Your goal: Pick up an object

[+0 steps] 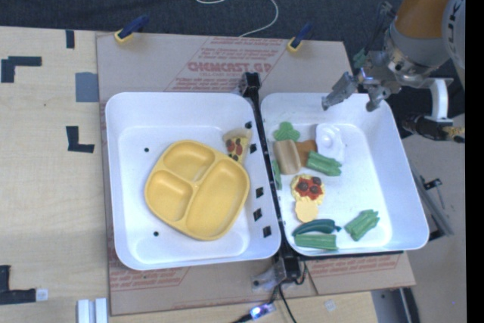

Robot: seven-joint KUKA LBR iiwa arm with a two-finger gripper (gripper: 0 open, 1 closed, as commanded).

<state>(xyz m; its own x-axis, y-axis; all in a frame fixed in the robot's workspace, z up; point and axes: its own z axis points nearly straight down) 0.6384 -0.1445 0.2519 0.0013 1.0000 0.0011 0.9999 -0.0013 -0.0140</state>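
My gripper (354, 96) hangs over the far edge of the right bin (393, 163), fingers spread open with nothing between them. Below it in that bin lie toy foods: a white piece (330, 138), a green broccoli-like piece (286, 132), a tan bread slice (288, 156), a green bean pod (324, 163), a small pizza piece (308, 187) over a yellow piece (306, 211), a dark green pepper (316, 226), a green strip (315, 241) and a green bundle (362, 224).
The left bin (125, 163) holds a yellow divided plate (197, 188) and a pizza slice (237, 144) by its right wall. Clamps (130, 29) (299, 35) pin the cardboard at the back. A white cable (234, 0) loops behind.
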